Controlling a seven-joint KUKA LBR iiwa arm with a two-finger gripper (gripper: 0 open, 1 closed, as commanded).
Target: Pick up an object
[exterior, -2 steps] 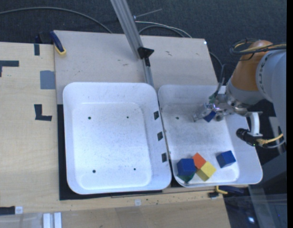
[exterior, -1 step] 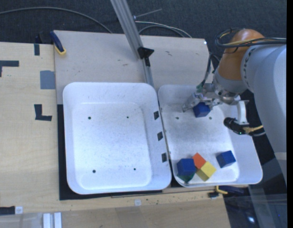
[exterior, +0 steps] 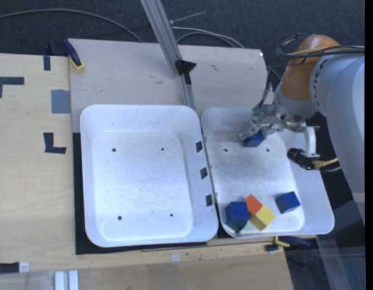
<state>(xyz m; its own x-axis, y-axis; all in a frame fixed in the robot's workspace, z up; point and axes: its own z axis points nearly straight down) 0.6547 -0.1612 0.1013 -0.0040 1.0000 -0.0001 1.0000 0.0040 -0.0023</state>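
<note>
one blue block (exterior: 254,140) sits pinched between the fingers of the gripper (exterior: 256,134), over the right bin (exterior: 307,225)'s far end.

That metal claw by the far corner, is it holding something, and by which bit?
The end effector has a small blue block at its tips, seemingly gripped by its upper part.

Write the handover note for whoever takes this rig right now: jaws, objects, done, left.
Gripper: low over the far part of the right bin, a small blue object at its tip; grip unclear.
Objects: blue cube, orange block, yellow block and large blue block sit along the right bin's near edge.
Done: arm is at the small blue object.
Left: confirm the grasp and lift.
</note>
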